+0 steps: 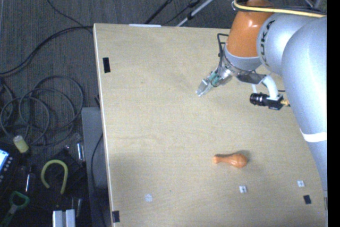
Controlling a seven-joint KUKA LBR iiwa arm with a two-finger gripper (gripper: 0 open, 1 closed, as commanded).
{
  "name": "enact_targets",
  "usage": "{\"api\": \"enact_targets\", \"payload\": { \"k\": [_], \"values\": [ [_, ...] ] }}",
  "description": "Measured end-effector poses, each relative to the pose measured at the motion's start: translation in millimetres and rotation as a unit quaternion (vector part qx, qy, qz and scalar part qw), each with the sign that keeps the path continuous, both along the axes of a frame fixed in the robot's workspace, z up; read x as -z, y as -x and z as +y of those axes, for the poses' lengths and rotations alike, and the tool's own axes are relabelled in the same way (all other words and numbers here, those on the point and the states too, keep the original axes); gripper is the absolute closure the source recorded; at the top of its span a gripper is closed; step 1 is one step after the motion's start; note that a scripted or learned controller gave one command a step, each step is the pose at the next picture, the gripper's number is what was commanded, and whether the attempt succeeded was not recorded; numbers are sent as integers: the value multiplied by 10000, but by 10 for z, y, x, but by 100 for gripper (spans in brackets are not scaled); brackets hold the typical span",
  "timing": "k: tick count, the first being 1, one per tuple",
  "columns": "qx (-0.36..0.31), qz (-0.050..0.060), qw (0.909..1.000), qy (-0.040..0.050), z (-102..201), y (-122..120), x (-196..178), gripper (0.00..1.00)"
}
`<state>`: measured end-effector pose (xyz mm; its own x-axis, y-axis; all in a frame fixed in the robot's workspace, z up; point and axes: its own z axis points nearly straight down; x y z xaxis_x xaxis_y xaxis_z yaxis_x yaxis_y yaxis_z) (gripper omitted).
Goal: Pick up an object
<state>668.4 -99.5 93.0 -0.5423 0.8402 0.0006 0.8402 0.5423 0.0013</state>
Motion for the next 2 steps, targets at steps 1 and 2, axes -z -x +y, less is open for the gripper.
{"api": "enact_targets", "payload": {
  "k": [1,2],
  "values": [
    [718,-2,9974,9,166,-3,-913,100],
    [716,-3,9974,9,170,-5,-996,100]
  ]
}}
